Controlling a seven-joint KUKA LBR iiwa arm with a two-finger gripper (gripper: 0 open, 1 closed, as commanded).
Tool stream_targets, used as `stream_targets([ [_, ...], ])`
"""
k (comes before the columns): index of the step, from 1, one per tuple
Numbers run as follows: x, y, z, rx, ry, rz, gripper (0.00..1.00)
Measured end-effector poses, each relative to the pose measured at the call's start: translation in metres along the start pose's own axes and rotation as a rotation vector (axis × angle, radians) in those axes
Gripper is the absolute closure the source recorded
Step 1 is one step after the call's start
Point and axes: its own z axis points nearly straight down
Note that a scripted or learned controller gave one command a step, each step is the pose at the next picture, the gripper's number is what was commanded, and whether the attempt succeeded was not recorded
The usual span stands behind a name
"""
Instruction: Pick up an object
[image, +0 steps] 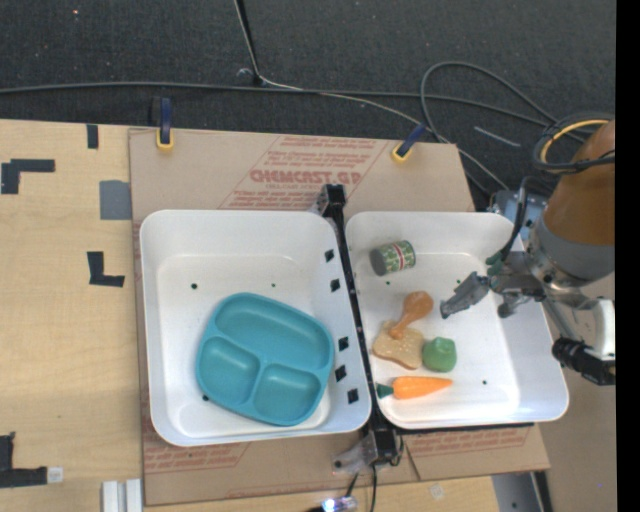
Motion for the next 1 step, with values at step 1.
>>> stream_targets([
  [1, 0.0003, 0.0025, -0.006, -0.012, -0.002, -0.004, 0.0],
])
